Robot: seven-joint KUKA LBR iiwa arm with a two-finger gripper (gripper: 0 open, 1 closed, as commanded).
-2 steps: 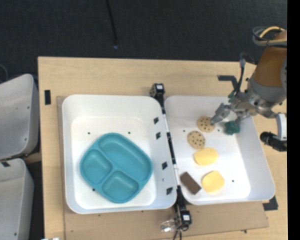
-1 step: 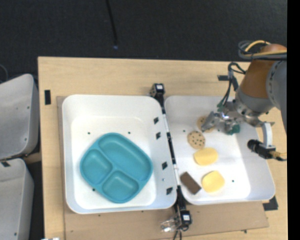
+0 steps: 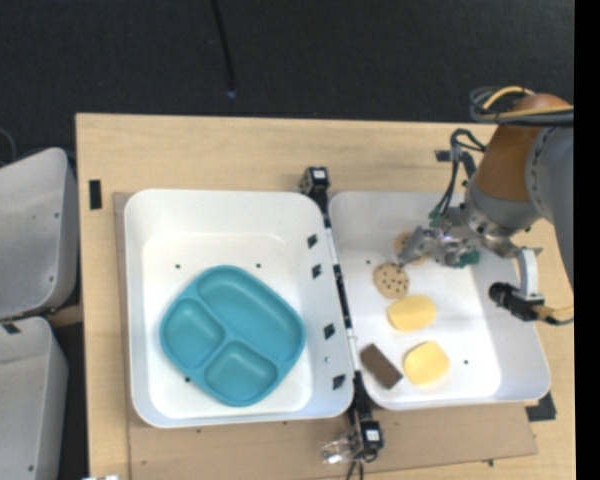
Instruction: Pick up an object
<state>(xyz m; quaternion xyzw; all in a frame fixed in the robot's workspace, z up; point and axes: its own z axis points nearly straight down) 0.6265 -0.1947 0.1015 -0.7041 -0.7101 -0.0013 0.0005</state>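
A: Camera view first, what is the claw [image 3: 417, 249] doing?

B: It sits low in the right bin [image 3: 500, 368], near that bin's far half, pointing toward the divider between the 2 bins. Its tip lies just beside a round brown cookie [image 3: 390, 280] with dark chips, slightly beyond and to the right of it. I cannot tell whether they touch.

A: How far open is it?

B: I cannot tell. The tip is small and blurred against another brownish piece [image 3: 404, 241] lying under it, and nothing is plainly seen gripped.

A: And the arm [image 3: 515, 173]?

B: It reaches in from the right, the orange band high above the bin's far right corner, the grey wrist bent down and leftward into the bin. Cables loop around the wrist.

A: What else lies in that bin?

B: 2 yellow pieces [image 3: 412, 314], one behind the other [image 3: 426, 363], near the cookie, and a dark brown bar [image 3: 381, 366] at the near left corner, beside the front yellow one.

A: The left bin [image 3: 145, 368]?

B: A teal divided plate [image 3: 232, 334] with 3 compartments rests in it. Both bins stand on the wooden tabletop [image 3: 230, 153].
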